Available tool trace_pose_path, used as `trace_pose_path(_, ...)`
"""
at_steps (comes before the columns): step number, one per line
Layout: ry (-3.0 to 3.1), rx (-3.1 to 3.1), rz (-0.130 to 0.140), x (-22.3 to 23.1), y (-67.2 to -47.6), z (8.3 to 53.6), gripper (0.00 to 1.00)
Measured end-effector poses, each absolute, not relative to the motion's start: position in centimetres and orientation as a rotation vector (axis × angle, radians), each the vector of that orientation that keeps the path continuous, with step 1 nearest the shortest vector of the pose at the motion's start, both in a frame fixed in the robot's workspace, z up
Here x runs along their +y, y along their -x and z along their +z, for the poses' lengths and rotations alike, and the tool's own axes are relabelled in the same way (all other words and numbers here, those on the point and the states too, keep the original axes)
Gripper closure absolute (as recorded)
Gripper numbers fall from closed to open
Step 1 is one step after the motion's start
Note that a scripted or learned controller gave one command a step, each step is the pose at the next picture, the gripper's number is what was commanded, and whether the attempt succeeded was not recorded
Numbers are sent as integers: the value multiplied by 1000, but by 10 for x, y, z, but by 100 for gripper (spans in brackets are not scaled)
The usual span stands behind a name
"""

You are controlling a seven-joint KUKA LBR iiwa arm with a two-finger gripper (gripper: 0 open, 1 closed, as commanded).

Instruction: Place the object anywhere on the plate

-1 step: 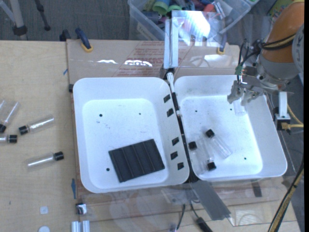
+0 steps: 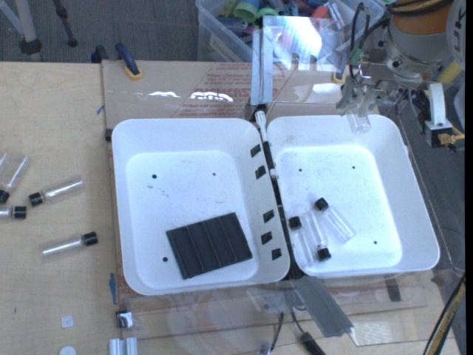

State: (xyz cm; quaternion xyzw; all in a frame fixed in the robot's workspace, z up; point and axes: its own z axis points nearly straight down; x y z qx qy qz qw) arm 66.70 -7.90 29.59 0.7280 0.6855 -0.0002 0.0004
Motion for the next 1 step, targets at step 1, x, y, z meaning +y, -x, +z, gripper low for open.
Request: trace_pose_path(1,-2463,1946,1,-34,-667,342,100)
